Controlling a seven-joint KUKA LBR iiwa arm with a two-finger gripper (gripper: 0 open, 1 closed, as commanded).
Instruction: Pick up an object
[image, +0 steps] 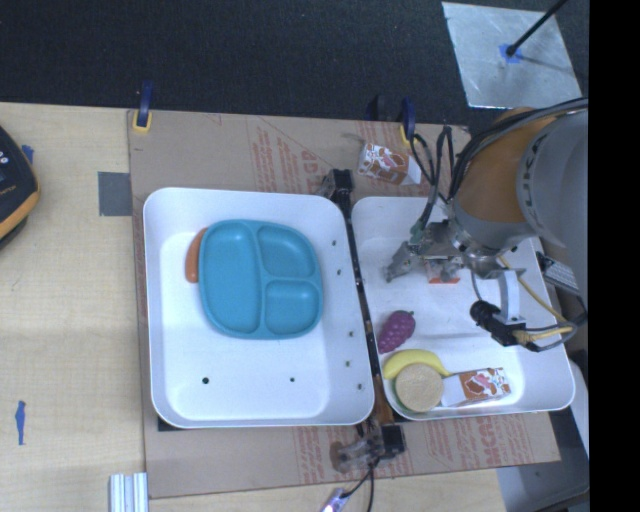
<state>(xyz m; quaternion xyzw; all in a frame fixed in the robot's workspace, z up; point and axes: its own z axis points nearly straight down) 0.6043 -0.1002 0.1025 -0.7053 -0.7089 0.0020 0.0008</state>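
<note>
Red print runs along the brown cardboard (250, 150) under the bins, too small to read. A small packet (384, 162) with red and white print lies on the cardboard just above the right bin; its wording is also unreadable. A second packet (484, 384) of the same look lies inside the right bin (550, 395), along its lower edge.

There are two white bins on the desk (60, 300). The left bin (250, 395) holds one blue divided plate (262, 278) with three compartments, and one orange thing (191, 257) shows from under the plate's left edge. The right bin holds one purple grape bunch (397, 328) near its left wall, one yellow banana (410, 362) below the grapes, and one tan round disc (420, 388) touching the banana, with the packet just to its right.

The arm (520, 185) reaches in over the right bin's upper part. The hand (402, 266) sits above the bin floor, well above the grapes; whether it is open or closed cannot be told, and nothing shows between its tips. Two blue clamps (143, 103) hold the cardboard's top edge.
</note>
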